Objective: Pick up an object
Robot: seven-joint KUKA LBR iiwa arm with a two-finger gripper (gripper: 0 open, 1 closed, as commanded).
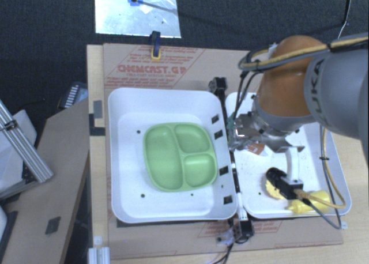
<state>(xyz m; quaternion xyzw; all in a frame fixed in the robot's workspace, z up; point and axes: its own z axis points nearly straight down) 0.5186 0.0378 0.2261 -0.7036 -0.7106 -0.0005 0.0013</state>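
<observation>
My gripper (241, 134) is low over the left part of the right bin (337, 176), close to the wall shared with the left bin. The grey arm with its orange band (288, 84) covers most of that bin. A small brown-red object (257, 149) peeks out just below and right of the gripper; whether it is touched or held cannot be made out. A yellow object (307, 202) lies near the right bin's front edge, partly covered by the robot's own parts.
The left bin (127, 113) holds a pale green divided plate (177, 156) lying flat in its middle. Black clips line the wall between the two bins (226, 159). Both bins rest on a cardboard sheet (153, 67).
</observation>
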